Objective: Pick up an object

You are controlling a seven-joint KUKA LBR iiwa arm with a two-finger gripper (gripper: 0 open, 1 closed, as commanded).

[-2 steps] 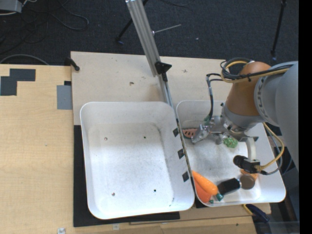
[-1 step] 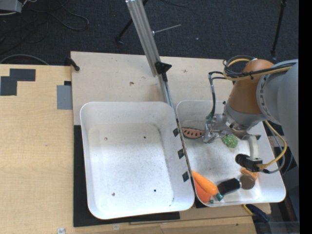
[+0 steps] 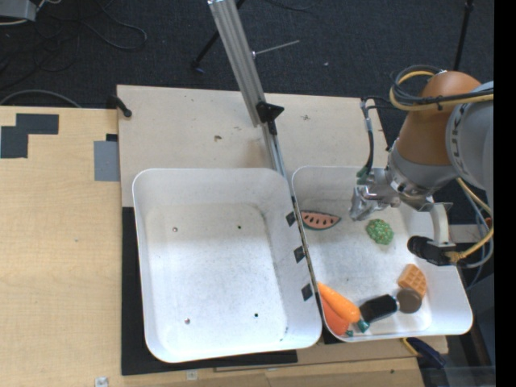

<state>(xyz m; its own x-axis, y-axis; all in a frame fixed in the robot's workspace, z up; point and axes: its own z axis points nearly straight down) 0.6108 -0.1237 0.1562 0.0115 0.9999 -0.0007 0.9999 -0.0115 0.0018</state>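
Observation:
The right bin [image 3: 339, 248] holds several objects: a watermelon slice [image 3: 320, 219] near its left wall, a green lumpy piece [image 3: 380, 231] in the middle, a waffle-like orange piece [image 3: 412, 279], a brown piece [image 3: 409, 300], a black object [image 3: 377, 306] and an orange carrot [image 3: 339, 305] at the front. My gripper [image 3: 363, 205] hangs over the back of the right bin, just up and left of the green piece and right of the watermelon slice. Nothing shows between its fingers.
The left bin [image 3: 211, 264] lies beside the right one, parted by a wall with black clips [image 3: 297, 252]. A slanted metal rail [image 3: 244, 71] rises from behind the bins. The arm's cables [image 3: 439, 252] hang by the right bin's right rim.

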